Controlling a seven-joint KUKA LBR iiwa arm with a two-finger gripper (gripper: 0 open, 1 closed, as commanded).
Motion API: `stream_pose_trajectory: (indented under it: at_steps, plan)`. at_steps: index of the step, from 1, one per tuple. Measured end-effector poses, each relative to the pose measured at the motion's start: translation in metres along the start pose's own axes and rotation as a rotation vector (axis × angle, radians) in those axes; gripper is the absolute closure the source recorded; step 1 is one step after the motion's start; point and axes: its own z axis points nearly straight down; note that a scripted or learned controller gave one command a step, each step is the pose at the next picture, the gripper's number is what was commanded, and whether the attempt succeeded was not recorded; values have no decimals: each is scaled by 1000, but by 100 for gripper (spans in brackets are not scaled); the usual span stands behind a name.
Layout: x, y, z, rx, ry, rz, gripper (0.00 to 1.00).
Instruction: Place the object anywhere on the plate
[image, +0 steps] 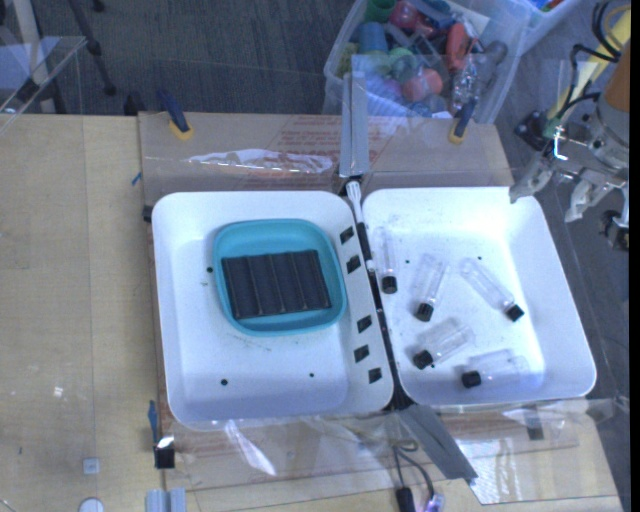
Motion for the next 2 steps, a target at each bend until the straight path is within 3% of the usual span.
stream_pose_trajectory:
  at_steps: [2]
  plan:
    - [-1,0,14,3,1,71,0]
